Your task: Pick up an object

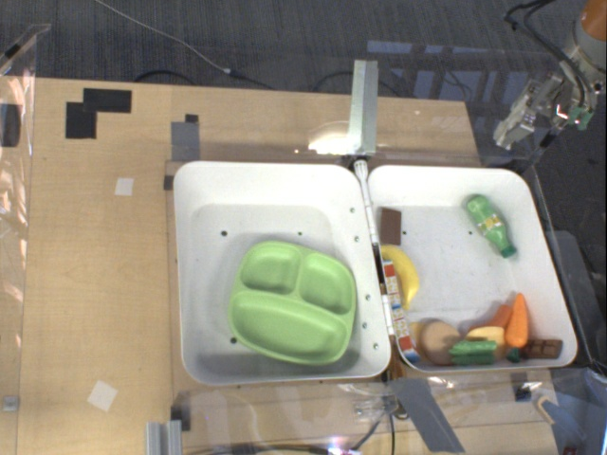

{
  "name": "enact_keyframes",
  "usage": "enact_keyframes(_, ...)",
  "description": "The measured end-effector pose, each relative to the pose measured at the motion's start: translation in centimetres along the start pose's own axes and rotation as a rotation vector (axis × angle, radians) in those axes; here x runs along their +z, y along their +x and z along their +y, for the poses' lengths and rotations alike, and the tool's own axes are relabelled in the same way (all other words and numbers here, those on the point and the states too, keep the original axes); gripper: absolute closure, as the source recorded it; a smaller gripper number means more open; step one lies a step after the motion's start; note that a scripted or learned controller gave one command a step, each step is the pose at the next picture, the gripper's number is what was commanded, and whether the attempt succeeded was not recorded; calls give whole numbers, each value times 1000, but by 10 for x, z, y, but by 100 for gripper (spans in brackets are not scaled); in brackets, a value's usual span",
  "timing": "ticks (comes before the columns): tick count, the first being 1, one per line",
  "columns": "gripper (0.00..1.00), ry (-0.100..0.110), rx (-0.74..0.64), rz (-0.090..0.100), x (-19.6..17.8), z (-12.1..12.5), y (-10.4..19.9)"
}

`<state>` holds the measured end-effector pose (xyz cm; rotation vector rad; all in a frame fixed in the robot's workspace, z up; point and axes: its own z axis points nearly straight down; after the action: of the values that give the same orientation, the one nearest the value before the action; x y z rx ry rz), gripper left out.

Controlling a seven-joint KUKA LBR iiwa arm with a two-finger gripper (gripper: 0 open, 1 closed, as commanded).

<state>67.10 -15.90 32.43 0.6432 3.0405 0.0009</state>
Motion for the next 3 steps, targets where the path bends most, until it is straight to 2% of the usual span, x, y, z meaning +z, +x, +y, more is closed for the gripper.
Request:
enact_keyframes(1, 100, 11, 446, 25, 19, 11, 52)
enact_keyframes(2, 100, 14, 680, 23, 26, 46, 25)
enact_keyframes(3, 100, 16, 859, 22, 30, 70, 33)
